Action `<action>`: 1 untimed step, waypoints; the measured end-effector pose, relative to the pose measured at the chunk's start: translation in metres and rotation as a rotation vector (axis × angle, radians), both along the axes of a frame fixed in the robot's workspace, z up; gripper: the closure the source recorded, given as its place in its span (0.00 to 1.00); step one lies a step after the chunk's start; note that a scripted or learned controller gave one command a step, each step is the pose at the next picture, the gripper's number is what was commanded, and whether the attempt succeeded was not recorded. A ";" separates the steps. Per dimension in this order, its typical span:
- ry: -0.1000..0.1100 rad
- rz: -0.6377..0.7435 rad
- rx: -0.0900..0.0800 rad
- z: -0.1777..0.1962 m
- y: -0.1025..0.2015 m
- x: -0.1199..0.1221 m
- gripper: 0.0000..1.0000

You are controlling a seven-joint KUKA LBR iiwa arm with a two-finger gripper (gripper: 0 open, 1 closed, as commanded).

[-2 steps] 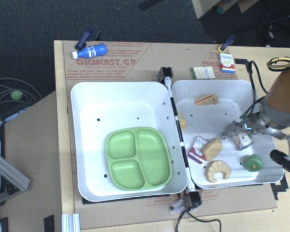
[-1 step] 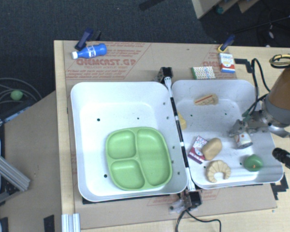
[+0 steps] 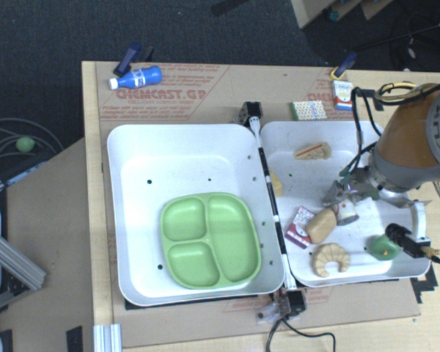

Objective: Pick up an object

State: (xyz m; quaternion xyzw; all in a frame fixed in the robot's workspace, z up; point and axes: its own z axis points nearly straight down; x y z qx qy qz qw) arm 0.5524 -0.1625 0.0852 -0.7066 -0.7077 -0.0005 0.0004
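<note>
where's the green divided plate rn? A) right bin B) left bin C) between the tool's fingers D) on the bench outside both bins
B: the green three-compartment plastic plate lies flat on the floor of the shallow white left bin, while the tool is over the right bin, among the food items there.

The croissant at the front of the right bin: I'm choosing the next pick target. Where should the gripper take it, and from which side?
Probably from above, across the croissant's thick middle, fingers closing front to back over the arch; its tips taper and curl. The front bin wall lies close, so clearance is tight.
</note>
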 end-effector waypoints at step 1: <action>-0.001 0.001 0.000 0.100 0.085 -0.045 1.00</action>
